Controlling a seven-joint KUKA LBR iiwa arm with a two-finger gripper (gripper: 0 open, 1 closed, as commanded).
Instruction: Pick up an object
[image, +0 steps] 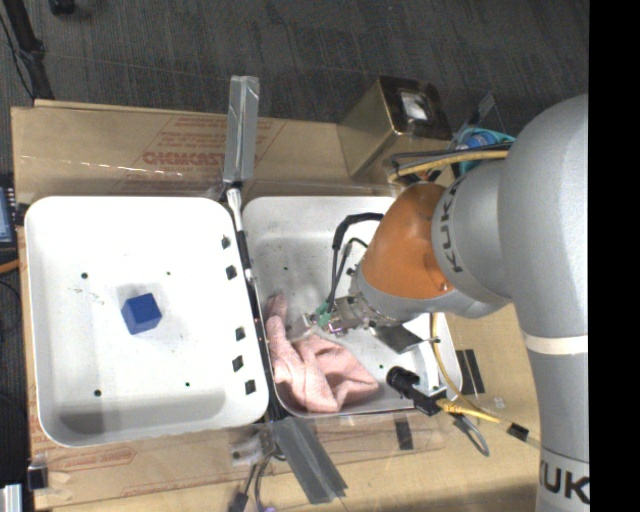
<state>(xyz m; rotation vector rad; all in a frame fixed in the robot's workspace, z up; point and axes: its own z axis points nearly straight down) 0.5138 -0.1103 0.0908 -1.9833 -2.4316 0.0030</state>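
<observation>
Pink cloth (312, 372) is bunched in the right bin's (300, 225) near left corner, and I've got the arm's (470, 250) jaws right above its top edge. Can't tell how open they are. Blue cube (142, 312) sits in the left bin (60, 230).

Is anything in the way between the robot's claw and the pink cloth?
Nothing visible is in the way. The gripper sits in the right bin, right at the upper edge of the pink cloth. The blue cube lies apart in the left bin.
</observation>
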